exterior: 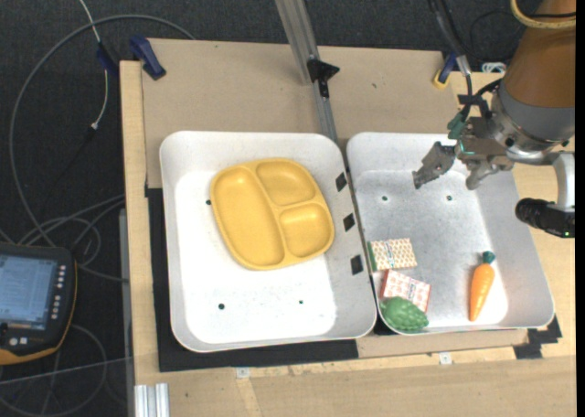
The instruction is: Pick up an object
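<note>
My gripper (454, 168) hangs over the far part of the right bin (430, 214), fingers spread open with nothing between them. Near the bin's front right lies an orange toy carrot (481, 288) with a green top. At the front left of the same bin sit a small patterned packet (393, 253), a red-and-white packet (406, 289) and a green leafy toy (405, 315), close together. All of these lie well in front of the gripper.
The left bin (187, 223) holds a yellow three-compartment plate (271, 212). A metal post (297, 22) rises behind the bins. Blue clamps (146, 57) sit at the bench's far corners. A tablet (32, 301) lies off the bench at left.
</note>
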Robot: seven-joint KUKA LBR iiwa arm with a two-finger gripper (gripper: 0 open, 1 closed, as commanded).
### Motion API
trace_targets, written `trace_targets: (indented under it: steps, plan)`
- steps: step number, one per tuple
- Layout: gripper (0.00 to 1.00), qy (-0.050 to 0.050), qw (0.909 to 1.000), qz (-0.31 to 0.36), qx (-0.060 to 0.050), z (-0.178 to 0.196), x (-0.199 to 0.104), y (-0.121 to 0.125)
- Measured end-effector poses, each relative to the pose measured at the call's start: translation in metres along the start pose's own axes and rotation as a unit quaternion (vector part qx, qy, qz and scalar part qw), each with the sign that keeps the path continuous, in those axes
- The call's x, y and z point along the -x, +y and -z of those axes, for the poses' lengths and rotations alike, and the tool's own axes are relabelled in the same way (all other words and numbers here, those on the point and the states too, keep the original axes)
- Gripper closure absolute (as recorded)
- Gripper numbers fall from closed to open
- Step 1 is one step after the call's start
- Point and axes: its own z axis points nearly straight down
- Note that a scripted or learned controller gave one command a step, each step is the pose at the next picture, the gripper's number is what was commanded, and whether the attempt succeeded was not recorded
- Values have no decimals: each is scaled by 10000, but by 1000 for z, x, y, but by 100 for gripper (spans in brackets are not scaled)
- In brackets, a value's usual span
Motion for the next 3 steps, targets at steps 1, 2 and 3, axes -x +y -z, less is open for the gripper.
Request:
trace_targets:
  steps: [1, 2, 3]
  plan:
    - [0, -1, 10000, -1, 2, 0, 0, 0]
    - [0, 0, 10000, 1, -19, -46, -3, 7]
    - [0, 4, 10000, 0, -31, -108, -6, 11]
